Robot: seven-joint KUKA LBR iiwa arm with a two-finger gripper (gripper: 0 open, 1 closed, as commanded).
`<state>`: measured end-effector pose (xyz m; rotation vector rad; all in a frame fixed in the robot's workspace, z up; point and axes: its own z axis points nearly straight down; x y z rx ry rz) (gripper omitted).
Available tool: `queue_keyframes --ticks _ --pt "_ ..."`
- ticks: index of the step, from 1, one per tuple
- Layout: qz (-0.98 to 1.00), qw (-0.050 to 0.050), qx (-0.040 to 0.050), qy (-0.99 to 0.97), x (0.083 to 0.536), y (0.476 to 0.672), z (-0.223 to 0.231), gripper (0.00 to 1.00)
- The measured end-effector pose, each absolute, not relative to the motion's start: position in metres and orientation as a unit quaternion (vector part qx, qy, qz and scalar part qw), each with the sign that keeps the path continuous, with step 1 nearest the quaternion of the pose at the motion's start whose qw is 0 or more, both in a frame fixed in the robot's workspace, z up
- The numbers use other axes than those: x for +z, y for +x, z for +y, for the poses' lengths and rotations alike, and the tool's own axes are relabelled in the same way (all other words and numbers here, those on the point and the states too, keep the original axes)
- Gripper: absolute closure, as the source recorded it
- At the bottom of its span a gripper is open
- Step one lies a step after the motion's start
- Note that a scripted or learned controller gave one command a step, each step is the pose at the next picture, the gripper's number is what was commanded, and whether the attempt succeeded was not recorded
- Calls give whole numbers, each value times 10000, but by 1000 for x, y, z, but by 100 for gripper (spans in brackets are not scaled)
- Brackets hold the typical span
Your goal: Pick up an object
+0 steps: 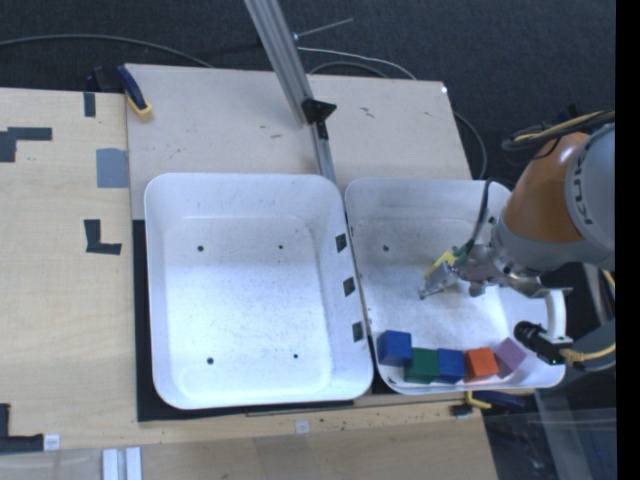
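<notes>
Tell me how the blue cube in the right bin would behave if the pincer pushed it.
The blue cube has flat faces, so it would probably slide, not roll. It looks small and rigid, likely light. The green cube sits close beside it, so a push that way may shift both.

The grey arm (590, 193) is reaching in from the right of the camera view, its orange band (545, 203) showing just above the wrist. The wrist is bending down and leftward, carrying the gripper (432, 286) low at the end of the arm. The gripper's fingers are pointing to the left, slightly downward. They are too small and blurred to tell how they are set. A dark cable is running along the wrist.
</notes>
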<state>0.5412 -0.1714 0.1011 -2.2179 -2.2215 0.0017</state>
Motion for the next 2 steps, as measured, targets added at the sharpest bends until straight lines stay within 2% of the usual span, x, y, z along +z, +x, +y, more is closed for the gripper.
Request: queue_keyframes --ticks 1,2 --pt "-7081 -10 -3 -7062 92 598 -189 0" --pt "-7081 3 8 -7061 102 597 -189 100"
